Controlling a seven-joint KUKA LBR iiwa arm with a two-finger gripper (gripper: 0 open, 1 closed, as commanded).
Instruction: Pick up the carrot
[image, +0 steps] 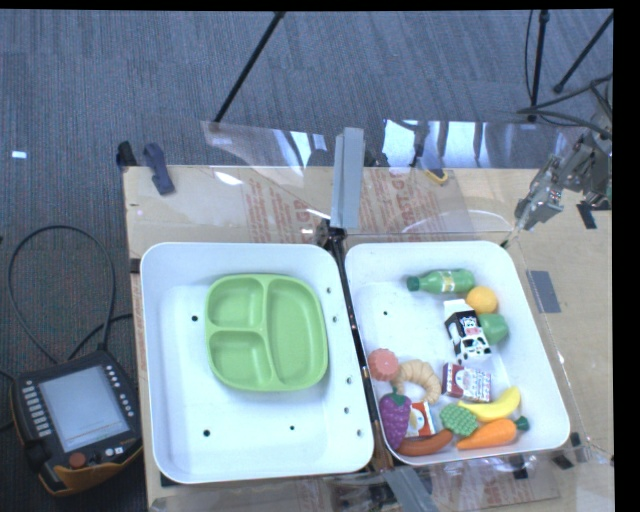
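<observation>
A: Starting at the left, what sits in the left white bin (160, 300)?

B: A light green plastic tray with three compartments (267, 332). Nothing to pick there.

A: And the carrot?

B: The orange toy carrot with a green tip (490, 434) lies in the right white bin (535, 300), at its 5 o'clock corner, just below a yellow toy banana (497, 405). Its long axis runs about 8 to 2 o'clock.

A: The gripper?

B: The grey two-finger gripper (527, 212) hangs beyond the bin's 1 o'clock corner; the carrot lies toward its 6 o'clock, well apart. Whether it is wide or narrow I cannot tell.
</observation>
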